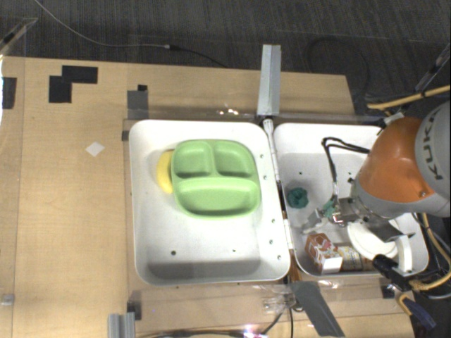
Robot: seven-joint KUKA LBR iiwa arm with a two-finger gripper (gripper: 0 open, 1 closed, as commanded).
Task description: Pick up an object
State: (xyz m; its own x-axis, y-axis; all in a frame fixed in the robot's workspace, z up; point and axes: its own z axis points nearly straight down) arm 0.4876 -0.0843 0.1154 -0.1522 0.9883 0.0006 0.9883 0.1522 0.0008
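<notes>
**Arm low in the right bin, several small things within reach**

The grey arm (pixel 405 167) with its orange band reaches into the right bin (pixel 310 136) from the right side, its wrist hanging over the bin's near half. The tool (pixel 331 213) sits low among clutter there; whether it is spread or pressed together cannot be told, since the wrist body covers most of it and nothing can be seen pinched in it.

Candidates for the pick lie close by. A small teal object (pixel 298 198) rests near the bin's left wall, just beside the tool. A red-and-white box (pixel 324 252) lies in the near left corner, touching or nearly touching a white rounded piece (pixel 370 241) to its right.

In the left bin (pixel 204 259) a green divided tray (pixel 214 177) lies flat, with a yellow object (pixel 163 172) peeking from under its left edge.

Handling, as a judgement: the box looks stiff and light, probably cardboard, and should take a pinch across its short sides, though the bin wall crowds it. The teal object seems small and possibly soft; a grip straight down across its middle would suit, with some risk of it slipping away. The green tray looks smooth, wide and shallow, so only its rim offers a hold.
</notes>
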